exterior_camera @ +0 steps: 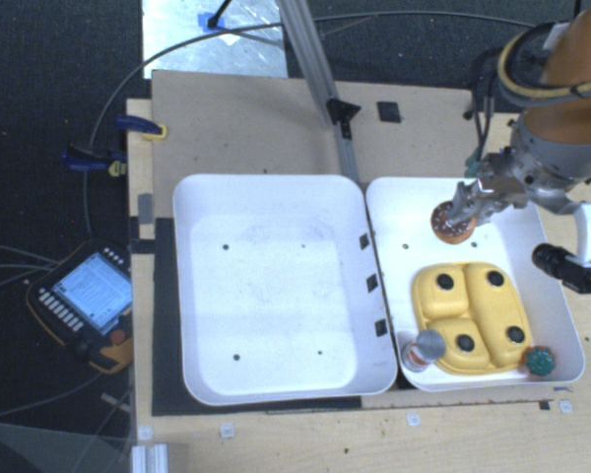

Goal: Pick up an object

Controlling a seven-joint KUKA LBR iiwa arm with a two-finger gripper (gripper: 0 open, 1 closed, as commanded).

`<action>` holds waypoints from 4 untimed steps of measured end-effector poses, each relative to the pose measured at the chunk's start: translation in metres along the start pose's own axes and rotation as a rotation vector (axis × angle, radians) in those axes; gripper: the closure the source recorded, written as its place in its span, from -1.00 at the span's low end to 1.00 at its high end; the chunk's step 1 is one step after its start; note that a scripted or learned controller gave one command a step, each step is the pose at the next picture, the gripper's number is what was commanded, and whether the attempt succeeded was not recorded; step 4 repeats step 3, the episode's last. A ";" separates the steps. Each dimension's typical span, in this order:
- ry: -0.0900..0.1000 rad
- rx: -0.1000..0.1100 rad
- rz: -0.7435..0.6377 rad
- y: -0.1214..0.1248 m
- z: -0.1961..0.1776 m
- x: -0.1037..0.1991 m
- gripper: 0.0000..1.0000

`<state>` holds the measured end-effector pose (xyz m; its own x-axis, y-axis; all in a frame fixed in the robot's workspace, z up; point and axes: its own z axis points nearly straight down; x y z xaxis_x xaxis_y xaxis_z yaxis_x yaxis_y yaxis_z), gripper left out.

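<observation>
Pincer (465, 208) sits low in the right bin (552, 254), right over a small brown disc (452, 224) near the bin's far side — the grasp step, by my reading. Whether it has the disc I cannot tell (the tips are hidden against it). The next move calls for a straight lift. Disc is round, lying flat — no long axis.
</observation>
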<state>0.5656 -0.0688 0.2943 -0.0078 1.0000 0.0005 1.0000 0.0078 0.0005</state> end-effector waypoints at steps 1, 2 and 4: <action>0.001 0.000 -0.002 -0.008 0.022 0.048 1.00; 0.002 0.001 -0.003 -0.021 0.029 0.109 1.00; 0.001 0.001 -0.002 -0.025 0.037 0.165 1.00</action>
